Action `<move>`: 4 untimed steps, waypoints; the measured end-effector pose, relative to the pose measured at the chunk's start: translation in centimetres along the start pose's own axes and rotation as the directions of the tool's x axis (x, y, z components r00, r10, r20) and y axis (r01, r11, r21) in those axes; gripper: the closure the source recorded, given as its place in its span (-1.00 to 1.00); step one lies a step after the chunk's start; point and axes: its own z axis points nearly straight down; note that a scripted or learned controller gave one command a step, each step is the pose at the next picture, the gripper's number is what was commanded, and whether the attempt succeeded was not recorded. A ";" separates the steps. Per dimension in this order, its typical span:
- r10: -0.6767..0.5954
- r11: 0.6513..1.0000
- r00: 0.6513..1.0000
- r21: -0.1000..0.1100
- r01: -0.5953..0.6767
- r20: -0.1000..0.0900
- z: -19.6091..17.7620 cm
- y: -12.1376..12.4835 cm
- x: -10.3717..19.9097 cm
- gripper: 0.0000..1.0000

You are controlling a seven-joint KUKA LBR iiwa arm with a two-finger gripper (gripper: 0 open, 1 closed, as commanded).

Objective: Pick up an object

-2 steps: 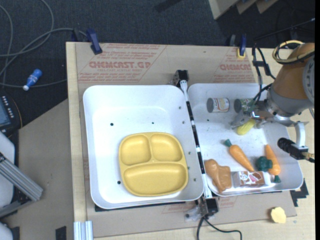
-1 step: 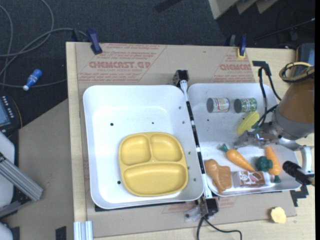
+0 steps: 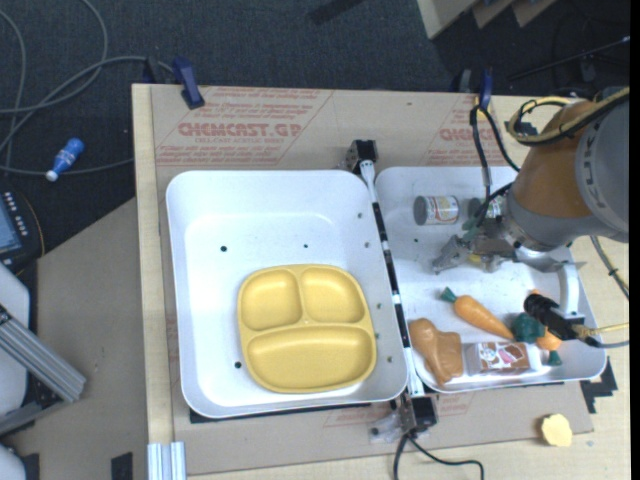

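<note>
My gripper (image 3: 468,254) hangs low in the right bin (image 3: 400,193), near its middle, with the grey and orange arm (image 3: 560,183) coming in from the right. A small silver can (image 3: 437,209) lies on its side just behind the gripper. In front of it lies an orange carrot (image 3: 480,315) with a green tip. I see nothing held by the gripper. At the bin's front edge are a brown food piece (image 3: 438,348), a flat printed packet (image 3: 500,356) and a second orange and green vegetable (image 3: 535,333).
The left bin (image 3: 200,228) holds a yellow divided plate (image 3: 305,326). A black divider clip (image 3: 362,154) sits between the bins at the back. A small yellow piece (image 3: 556,429) lies on the bench at the front right, outside the bins.
</note>
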 end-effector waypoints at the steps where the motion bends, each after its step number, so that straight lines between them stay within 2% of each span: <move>1: 0.008 1.000 1.000 0.011 -0.008 -0.005 0.0 -9.1 -0.9 -1.00; 2: 0.006 1.000 1.000 0.001 -0.006 0.001 -1.1 -8.6 -0.9 1.00; 3: -0.002 1.000 1.000 -0.013 0.002 0.003 -11.9 -2.0 1.0 1.00; 4: 0.003 1.000 1.000 0.003 -0.003 0.000 -11.2 -2.6 0.9 -1.00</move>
